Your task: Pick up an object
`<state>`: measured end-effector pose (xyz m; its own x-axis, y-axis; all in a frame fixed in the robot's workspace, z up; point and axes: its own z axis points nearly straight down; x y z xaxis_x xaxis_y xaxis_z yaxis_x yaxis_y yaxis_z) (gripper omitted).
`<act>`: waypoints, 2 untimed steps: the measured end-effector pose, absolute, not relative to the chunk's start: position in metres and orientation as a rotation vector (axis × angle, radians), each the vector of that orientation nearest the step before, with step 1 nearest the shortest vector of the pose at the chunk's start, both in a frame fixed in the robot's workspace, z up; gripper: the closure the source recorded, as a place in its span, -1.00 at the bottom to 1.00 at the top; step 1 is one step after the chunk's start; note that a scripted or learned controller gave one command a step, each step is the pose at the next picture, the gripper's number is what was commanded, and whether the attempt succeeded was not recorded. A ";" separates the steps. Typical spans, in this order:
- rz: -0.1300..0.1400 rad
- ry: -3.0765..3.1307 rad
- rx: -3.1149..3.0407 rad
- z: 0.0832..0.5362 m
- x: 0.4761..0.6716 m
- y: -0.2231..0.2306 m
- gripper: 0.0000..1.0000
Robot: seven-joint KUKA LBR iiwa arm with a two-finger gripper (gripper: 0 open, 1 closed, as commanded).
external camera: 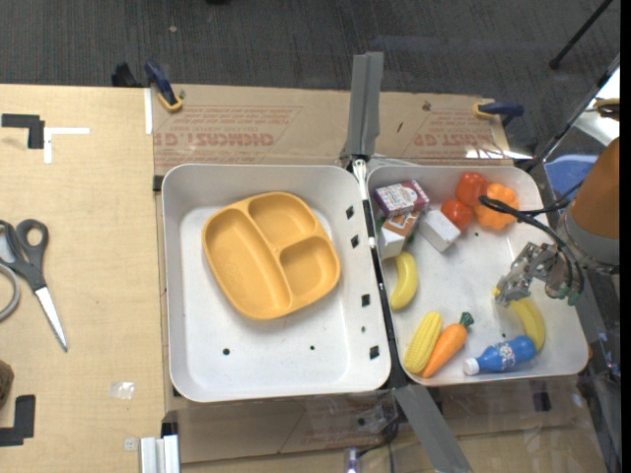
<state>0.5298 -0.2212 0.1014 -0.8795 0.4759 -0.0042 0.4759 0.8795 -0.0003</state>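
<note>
Over the right-hand bin the gripper hangs just above a banana it half hides, nothing plainly held, whether it is clenched I cannot tell, with the blue bottle lying nearby.

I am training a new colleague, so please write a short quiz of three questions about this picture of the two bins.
1. True or false: the yellow divided plate lies in the left bin.
2. Which thing lies nearest the hand? A) the carrot B) the banana at the right C) the corn cob
3. Fill in: the blue bottle lies near the ____ edge of the right bin.

Key: 1 true; 2 B; 3 front.
</note>
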 end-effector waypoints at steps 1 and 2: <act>0.001 3.022 0.854 0.122 0.507 -0.159 1.00; 0.000 3.081 0.611 0.226 0.559 -0.089 1.00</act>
